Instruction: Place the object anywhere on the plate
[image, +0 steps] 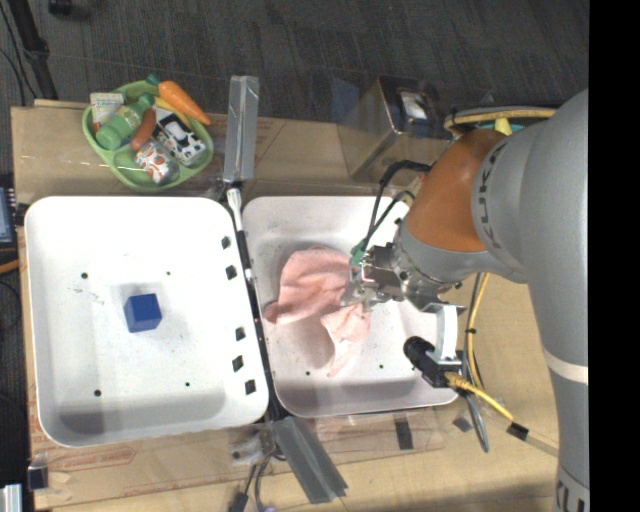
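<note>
My tool (362, 290) was down in the right bin (300, 225), at the right side of a crumpled pink cloth (310, 290), and it appeared to be touching the fabric's edge. From my slanted overhead view the wrist hid the tip, so I could not tell how far the tool was open or whether it had any cloth in it. The cloth lay bunched near the middle of that bin, with a tail trailing toward the bin's near edge. In the left bin (60, 230), well apart from the arm, a small blue cube (143, 311) sat alone a little left of centre. At the far left corner of the tabletop (40, 150) I saw a green bowl (110, 165) heaped with toy food, including an orange carrot (180, 98).
</note>
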